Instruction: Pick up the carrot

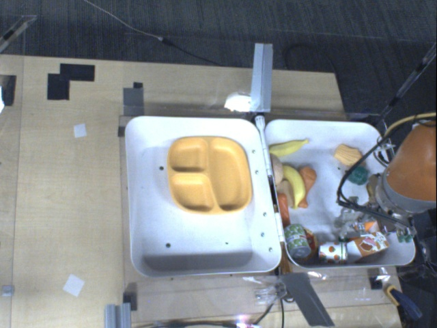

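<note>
The carrot (309, 178), as far as you could make it out, was the short orange piece in the right bin (321, 124). It lay up and to the left of the claw (358, 223) and well apart from it. Nothing of the claw touched it. A banana (294, 185) lay against the carrot's side away from the claw, and a second banana (289, 146) lay farther off, near the bin's far wall. A reddish piece (283, 209) ran along the wall beyond the bananas, and you could not tell what it was.

The claw hung low over the near right corner of that bin, under the arm's orange band (415, 166). Cables and the wrist covered it, so you could not tell whether it was open, closed or gripping anything. A small orange bit showed right at the claw, too blurred to name. Just below the claw lay a carton (373, 244), with a small red and white can (332, 253) to the claw's lower left and a green can (298, 240) farther left. Above the claw sat a teal thing (360, 177), and beyond that a tan block (348, 155).

Far to the claw's left, the left bin (145, 241) held a yellow tray (207, 174) with three compartments.
</note>
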